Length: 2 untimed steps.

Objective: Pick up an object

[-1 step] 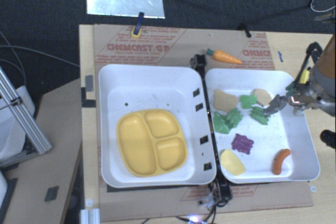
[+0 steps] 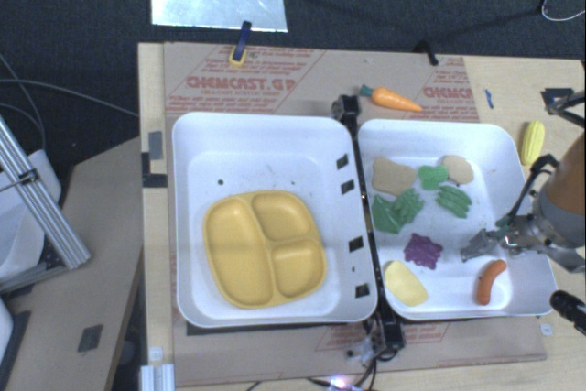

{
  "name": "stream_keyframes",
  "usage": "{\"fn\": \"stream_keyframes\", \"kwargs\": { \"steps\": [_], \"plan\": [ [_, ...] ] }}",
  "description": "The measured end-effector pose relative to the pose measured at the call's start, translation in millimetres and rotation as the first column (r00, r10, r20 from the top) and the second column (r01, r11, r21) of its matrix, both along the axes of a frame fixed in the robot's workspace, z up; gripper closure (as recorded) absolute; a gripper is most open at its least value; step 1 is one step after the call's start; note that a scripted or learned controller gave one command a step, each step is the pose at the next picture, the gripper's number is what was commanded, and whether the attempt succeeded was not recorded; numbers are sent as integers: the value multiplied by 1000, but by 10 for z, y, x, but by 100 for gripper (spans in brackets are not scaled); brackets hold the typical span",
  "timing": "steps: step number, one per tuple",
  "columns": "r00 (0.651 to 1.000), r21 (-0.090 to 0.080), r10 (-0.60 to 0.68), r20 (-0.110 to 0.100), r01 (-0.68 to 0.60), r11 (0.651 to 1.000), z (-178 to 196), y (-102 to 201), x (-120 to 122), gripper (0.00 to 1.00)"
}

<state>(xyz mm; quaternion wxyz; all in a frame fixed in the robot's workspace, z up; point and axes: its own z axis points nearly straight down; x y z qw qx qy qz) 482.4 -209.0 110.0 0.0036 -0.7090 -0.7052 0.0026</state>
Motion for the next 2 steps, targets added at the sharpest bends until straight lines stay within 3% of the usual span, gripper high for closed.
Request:
{"fn": "stream_keyframes", "kwargs": {
  "steps": [1, 2],
  "plan": [
    [1000, 1, 15, 9, -15, 1000, 145, 1162, 46, 0],
    [1000, -1, 9, 13, -9, 1000, 252, 1113, 56, 100]
  ]
}}
